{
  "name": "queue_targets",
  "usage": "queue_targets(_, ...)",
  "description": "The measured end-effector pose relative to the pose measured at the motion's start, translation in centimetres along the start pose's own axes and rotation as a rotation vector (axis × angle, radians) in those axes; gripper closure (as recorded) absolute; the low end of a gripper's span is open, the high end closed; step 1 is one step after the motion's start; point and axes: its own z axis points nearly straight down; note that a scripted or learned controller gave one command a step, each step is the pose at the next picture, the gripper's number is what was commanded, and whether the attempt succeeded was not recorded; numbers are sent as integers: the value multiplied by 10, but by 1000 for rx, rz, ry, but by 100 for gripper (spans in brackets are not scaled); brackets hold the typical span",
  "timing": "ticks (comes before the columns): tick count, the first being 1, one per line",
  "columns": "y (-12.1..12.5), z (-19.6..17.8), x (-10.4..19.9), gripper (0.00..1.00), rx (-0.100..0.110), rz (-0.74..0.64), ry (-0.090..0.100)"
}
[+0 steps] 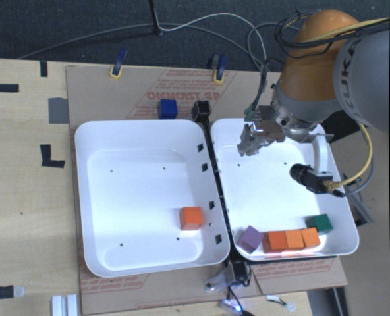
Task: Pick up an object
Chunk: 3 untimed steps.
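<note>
Even, fairly bright overhead light; both white bins [142,131] near blown out, little surface detail. Soft short shadows under the blocks [191,218]. Upper frame dim, dark floor. Slightly soft focus overall, low resolution, mild noise

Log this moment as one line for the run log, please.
gripper: over right bin upper area, nothing seen held | left bin: orange block | right bin: purple block, orange blocks, green block
</note>
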Motion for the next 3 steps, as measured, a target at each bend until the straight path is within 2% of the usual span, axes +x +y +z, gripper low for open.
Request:
queue_targets(1,-16,-1,54,100,0,-1,0)
queue_targets(2,-28,15,94,100,1,1,-1)
queue_targets(3,-27,14,92,0,-1,4,-1)
